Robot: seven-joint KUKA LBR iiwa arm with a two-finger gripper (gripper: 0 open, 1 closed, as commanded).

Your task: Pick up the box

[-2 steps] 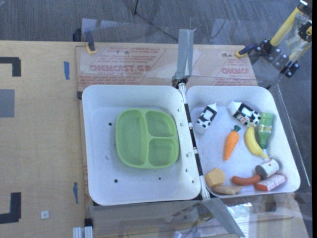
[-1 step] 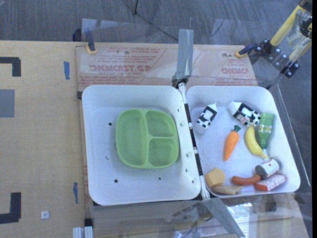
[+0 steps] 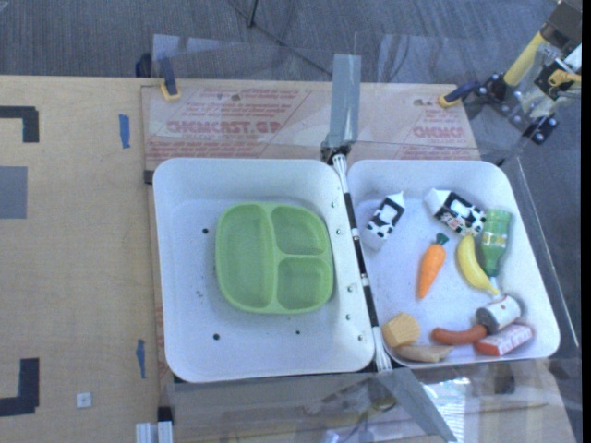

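A small red and white box point(image 3: 505, 341) lies flat in the front right corner of the right bin point(image 3: 528, 212), against the bin's rim. It touches a red sausage point(image 3: 456, 335) on its left, and a small grey and white can point(image 3: 499, 313) lies just behind it. Two cow-patterned cartons are also in this bin, one point(image 3: 383, 220) near the left wall and one point(image 3: 457, 213) at the back.
The right bin also holds a carrot point(image 3: 429, 268), a banana point(image 3: 476, 266), a green packet point(image 3: 495, 235), an orange wedge point(image 3: 401, 329) and a tan piece point(image 3: 424, 353). The left bin point(image 3: 180, 201) holds a green divided plate point(image 3: 274, 257). Yellow clamps point(image 3: 522, 63) sit beyond the back right corner.
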